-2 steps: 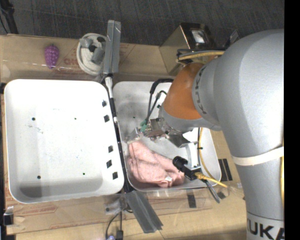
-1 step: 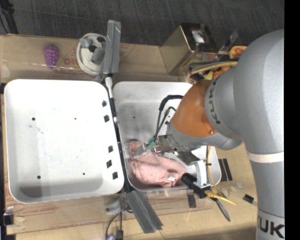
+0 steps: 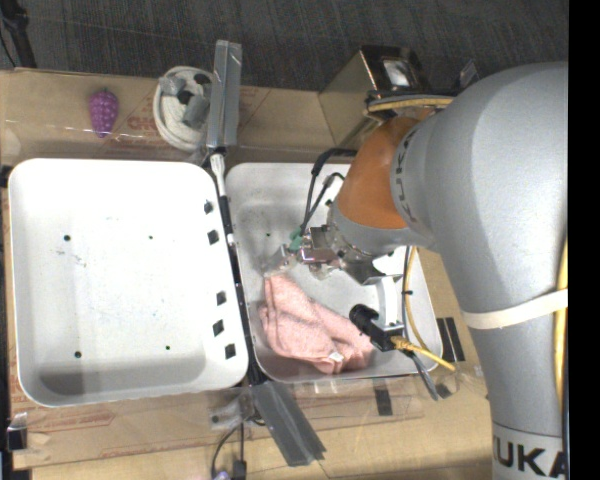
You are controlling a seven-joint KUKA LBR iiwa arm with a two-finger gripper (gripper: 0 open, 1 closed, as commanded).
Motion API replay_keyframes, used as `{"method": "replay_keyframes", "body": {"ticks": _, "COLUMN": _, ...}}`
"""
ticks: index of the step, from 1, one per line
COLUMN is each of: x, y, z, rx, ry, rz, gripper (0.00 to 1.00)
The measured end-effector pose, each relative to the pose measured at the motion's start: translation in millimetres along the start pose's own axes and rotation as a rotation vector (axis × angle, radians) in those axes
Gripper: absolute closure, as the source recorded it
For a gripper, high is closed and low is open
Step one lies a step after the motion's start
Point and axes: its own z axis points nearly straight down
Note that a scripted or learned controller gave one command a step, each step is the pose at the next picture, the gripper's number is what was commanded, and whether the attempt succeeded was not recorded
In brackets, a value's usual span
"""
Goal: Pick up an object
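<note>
Approach, by my judgement, is the step in hand, with nothing lifted yet; reading from the left, a small purple lump (image 3: 103, 111), knobbly like a bunch of grapes, lies near the far left corner of the worktop (image 3: 40, 88), outside both bins; just to its right sits a white roll (image 3: 183, 106), round, its make hard to tell; the left bin (image 3: 110, 268) is smooth glossy white plastic, shallow, with rounded corners and a few dark specks on its floor; a grey bar (image 3: 225, 83) runs from the far edge toward the seam between the bins; the right bin (image 3: 255, 203), the same hard white shell, holds the likeliest thing to pick, a pink cloth (image 3: 302, 325), soft and nubbly like terry, crumpled into a loose heap toward the near edge of the worktop; the hand (image 3: 315, 251) hangs over the bin's middle, just beyond the cloth's far end, whether touching it I cannot tell; nor can I tell if the hand is open or closed, and no cloth shows gripped in it; behind it rises the arm (image 3: 500, 198), smooth grey casing with an orange band (image 3: 365, 183); the next move likely calls for a short shift toward the near edge and a descent onto a raised fold, since limp fabric yields and a pinch on a flat patch may slide off.
</note>
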Motion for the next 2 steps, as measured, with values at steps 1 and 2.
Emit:
{"method": "replay_keyframes", "body": {"ticks": 1, "x": -18, "y": -58, "z": 0, "rx": -0.001, "ry": 0.001, "rz": -0.158, "gripper": 0.0}}
{"method": "replay_keyframes", "body": {"ticks": 2, "x": 2, "y": 40, "z": -1, "rx": -0.002, "ry": -0.001, "rz": -0.24, "gripper": 0.0}}
